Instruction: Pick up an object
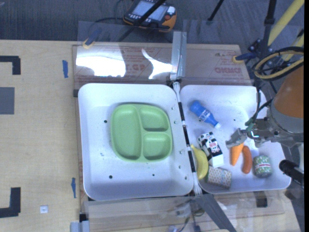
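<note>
Tool hangs over right bin, just above carrots; can't tell its state. Carrots lie near the bin's front right: light, stiff, smooth plastic, probably slippery. Best grip across one carrot's middle.

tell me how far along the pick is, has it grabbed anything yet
Done: the arm has reached the right bin, and the gripper sits just above the carrot. In hand: nothing shows between its fingers. Left: the grasp and the lift. The carrot, blue bottle, banana and small can all lie on the bin floor.
</note>
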